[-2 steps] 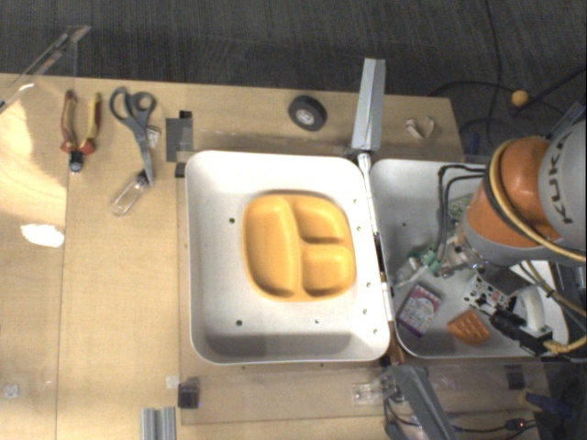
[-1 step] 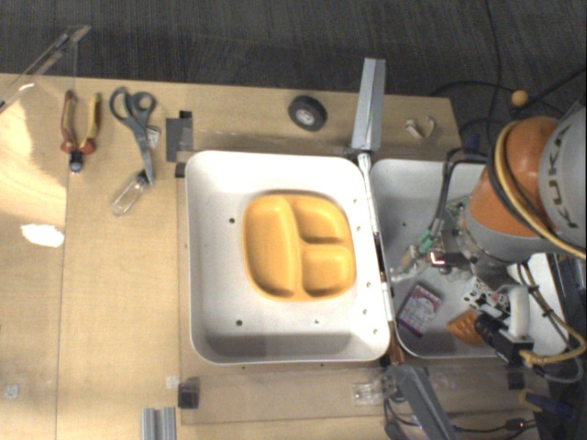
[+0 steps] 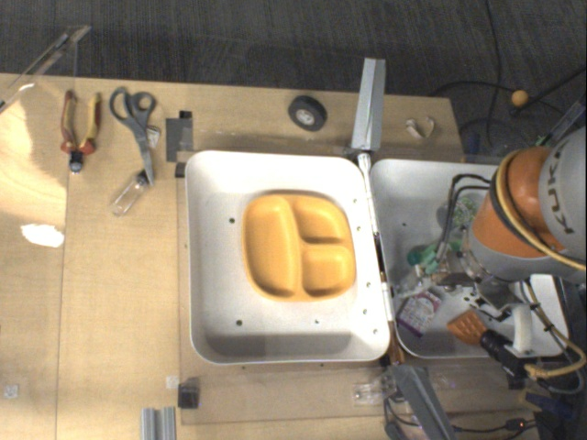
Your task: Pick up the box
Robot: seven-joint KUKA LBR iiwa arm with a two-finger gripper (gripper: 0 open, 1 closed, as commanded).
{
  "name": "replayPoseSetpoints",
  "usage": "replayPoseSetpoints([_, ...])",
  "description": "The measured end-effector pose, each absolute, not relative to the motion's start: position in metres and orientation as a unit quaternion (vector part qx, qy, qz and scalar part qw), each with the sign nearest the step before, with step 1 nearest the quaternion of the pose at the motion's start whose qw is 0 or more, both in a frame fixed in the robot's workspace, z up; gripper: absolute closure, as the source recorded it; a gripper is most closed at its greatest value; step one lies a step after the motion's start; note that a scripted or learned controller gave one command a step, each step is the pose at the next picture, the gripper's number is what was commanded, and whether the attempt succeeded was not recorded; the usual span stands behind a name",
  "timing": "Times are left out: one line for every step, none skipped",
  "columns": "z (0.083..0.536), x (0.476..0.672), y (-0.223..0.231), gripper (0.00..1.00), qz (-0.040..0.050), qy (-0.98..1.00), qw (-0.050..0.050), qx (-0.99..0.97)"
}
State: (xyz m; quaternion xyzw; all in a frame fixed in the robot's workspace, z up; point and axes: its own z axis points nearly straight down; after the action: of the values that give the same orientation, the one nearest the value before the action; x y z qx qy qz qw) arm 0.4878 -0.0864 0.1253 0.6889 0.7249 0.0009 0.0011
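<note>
1. The arm [image 3: 527, 214], grey with an orange band, reaches in at 3 o'clock over the right bin [image 3: 404, 181].
2. Below its wrist lie small things: a purple-printed packet [image 3: 420, 312], an orange item [image 3: 465, 326] and a green piece [image 3: 424, 256]; which is the box cannot be told.
3. The left bin [image 3: 215, 246] holds a yellow divided tray [image 3: 298, 244] at its centre.
4. At 10 o'clock on the counter [image 3: 101, 291] lie scissors [image 3: 138, 122] and red-handled pliers [image 3: 79, 126].
5. A tape roll [image 3: 307, 112] sits at 12 o'clock.
</note>
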Motion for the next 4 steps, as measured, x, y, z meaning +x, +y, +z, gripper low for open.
replayPoseSetpoints([0.090, 0.490, -0.090, 0.00, 0.0037, 0.732, 0.004, 0.681])
replayPoseSetpoints([0.102, 0.494, -0.093, 1.00, 0.0052, 0.733, 0.011, 0.681])
replayPoseSetpoints([0.113, 0.496, -0.092, 1.00, 0.0067, 0.734, 0.012, 0.679])
replayPoseSetpoints([0.113, 0.496, -0.092, 0.00, 0.0067, 0.734, 0.012, 0.679])
